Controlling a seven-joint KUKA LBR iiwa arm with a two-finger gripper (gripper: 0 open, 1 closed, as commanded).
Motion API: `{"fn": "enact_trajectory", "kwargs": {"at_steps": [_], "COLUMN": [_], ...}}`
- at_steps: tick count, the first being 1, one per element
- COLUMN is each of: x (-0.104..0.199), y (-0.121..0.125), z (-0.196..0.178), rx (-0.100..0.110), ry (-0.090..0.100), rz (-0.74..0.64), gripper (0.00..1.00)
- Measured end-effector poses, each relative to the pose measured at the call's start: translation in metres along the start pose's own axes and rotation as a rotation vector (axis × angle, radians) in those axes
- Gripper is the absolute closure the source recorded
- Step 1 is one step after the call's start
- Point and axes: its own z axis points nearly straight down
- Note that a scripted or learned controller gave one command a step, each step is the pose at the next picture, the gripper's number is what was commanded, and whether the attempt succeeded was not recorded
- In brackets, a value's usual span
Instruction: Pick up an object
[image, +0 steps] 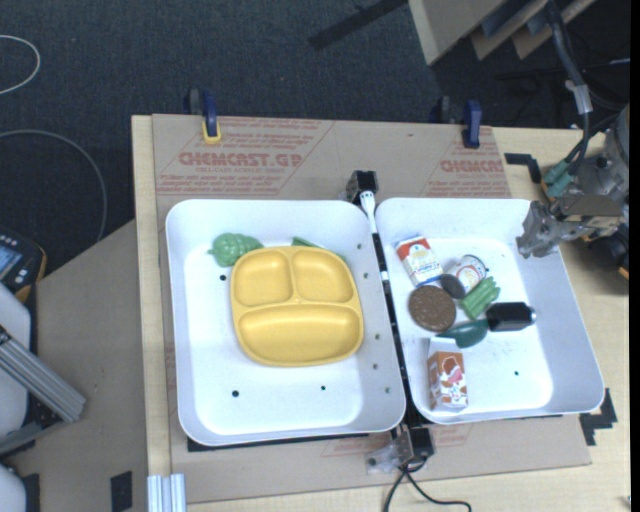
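A: Gripper (541, 232) sits at the 2 o'clock rim of the right bin (575, 330), nothing between its fingers from what I see; open or shut, can't tell at this size

B: Targets?

A: All in the right bin, bunched near its centre. Brown round disc (433, 309) in the middle, small carton (417, 259) at its 12 o'clock, tin can (469, 271) at 1, green pod-shaped toy (480, 296) at 3 touching a dark oval bit (453, 286), black block (509, 316) further out at 3, teal piece (470, 334) at 4, second carton (448, 380) alone at 6

B: Risks?

A: Clutter mostly. Coming down in the cluster, the fingers likely land on two things at once and just shove them. Disc looks flat, probably slides out. Can may roll

B: Safest pick?

A: The 6 o'clock carton, well apart from the rest. Left bin (190, 330) has a yellow divided plate (296, 304) with a green leafy toy (234, 248) at its 10 o'clock; plate is wide, poor choice I'd guess
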Motion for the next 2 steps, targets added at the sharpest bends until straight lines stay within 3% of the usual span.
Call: {"fn": "enact_trajectory", "kwargs": {"at_steps": [2], "x": [0.0], "y": [0.002], "z": [-0.021], "rx": [-0.007], "ry": [-0.002], "rz": [-0.001], "gripper": [1.0]}}
